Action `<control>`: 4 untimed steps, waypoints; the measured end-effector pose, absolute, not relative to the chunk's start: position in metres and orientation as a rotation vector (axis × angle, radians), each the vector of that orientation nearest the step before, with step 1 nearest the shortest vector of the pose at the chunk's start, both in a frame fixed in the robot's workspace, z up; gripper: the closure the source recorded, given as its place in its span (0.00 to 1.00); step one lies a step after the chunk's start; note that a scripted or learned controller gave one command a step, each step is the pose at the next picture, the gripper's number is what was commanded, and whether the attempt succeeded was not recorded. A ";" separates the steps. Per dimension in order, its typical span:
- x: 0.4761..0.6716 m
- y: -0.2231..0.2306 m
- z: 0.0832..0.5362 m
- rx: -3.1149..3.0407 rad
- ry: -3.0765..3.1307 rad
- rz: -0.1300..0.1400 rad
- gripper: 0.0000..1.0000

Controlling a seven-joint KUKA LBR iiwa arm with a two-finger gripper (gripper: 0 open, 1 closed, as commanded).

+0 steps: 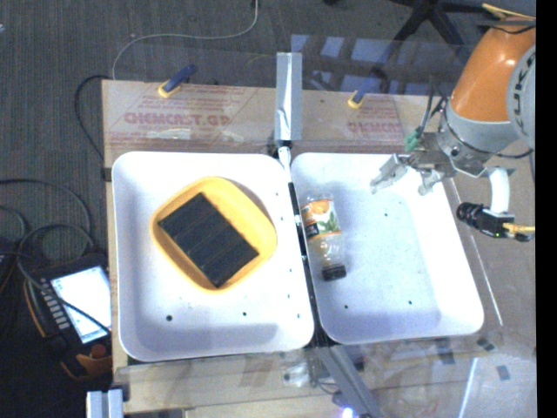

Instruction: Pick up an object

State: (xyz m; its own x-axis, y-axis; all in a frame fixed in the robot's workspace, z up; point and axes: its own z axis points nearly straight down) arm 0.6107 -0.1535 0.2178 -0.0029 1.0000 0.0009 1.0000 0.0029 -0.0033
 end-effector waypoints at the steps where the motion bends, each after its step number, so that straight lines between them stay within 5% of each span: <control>1: 0.616 -0.114 0.100 -2.306 -2.153 0.011 0.00; 2: 0.631 -0.049 0.183 -2.277 -2.167 0.006 0.00; 3: 0.608 -0.088 0.138 -2.290 -2.195 -0.030 0.00; 4: 0.610 -0.095 0.135 -2.304 -2.187 -0.038 0.00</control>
